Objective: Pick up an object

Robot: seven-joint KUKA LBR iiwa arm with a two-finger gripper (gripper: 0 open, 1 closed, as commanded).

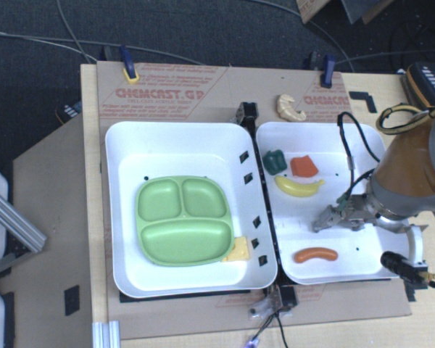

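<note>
The right bin holds a yellow banana, a green pepper, an orange-red piece and an orange sausage. My gripper hangs low over the middle of this bin, pointing left. It sits between the banana above and the sausage below, touching neither as far as I can see. The grey arm with its orange band comes in from the right.
In the left bin lies a green divided plate with a yellow wedge at its lower right corner. A beige object rests on the board behind the bins. A black cable loops over the right bin.
</note>
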